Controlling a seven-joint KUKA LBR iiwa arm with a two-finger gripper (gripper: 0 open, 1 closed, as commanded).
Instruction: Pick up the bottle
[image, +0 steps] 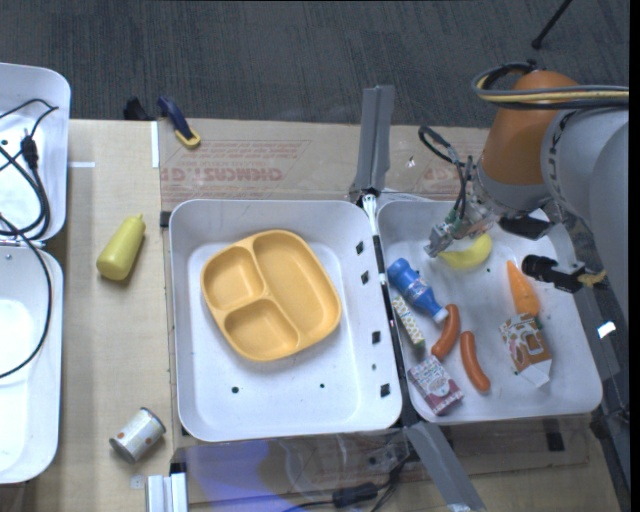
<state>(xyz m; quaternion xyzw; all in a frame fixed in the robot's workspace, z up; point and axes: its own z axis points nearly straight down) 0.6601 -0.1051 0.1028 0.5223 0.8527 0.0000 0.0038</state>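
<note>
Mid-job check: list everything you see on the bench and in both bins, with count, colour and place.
bottle: 1, blue, right bin, left side
sausages: 2, red-orange, right bin middle
carrot: 1, orange, right bin
yellow fruit: 1, right bin, under the gripper
cartons: 2, white-red, right bin front
divided plate: 1, yellow, left bin
mustard bottle: 1, yellow, bench left
can: 1, silver, bench front left
gripper: 1, over the fruit

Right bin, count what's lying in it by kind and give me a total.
Blue bottle: 1
Sausages: 2
Carrot: 1
Yellow fruit under the claw: 1
Small cartons or packets: 2
Patterned stick: 1
Total: 8
</note>
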